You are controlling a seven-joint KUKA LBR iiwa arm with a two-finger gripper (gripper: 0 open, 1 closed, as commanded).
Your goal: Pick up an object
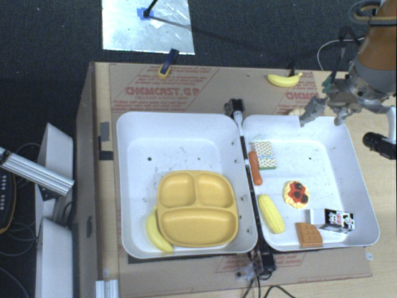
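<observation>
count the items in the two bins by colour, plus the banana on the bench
Yellow: 4 – tray, banana, corn, bench banana
Orange/brown: 2 – carrot, cracker
Multicoloured: 3 – patterned box, pizza toy, small carton
Total: 9

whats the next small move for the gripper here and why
Probably lower the gripper forward-left into the right bin, toward the carrot or corn cob. Its fingers are spread with nothing between them, and it hangs over the bin's back rim, apart from every item lying inside, so it has to get above one before any grasp.
</observation>
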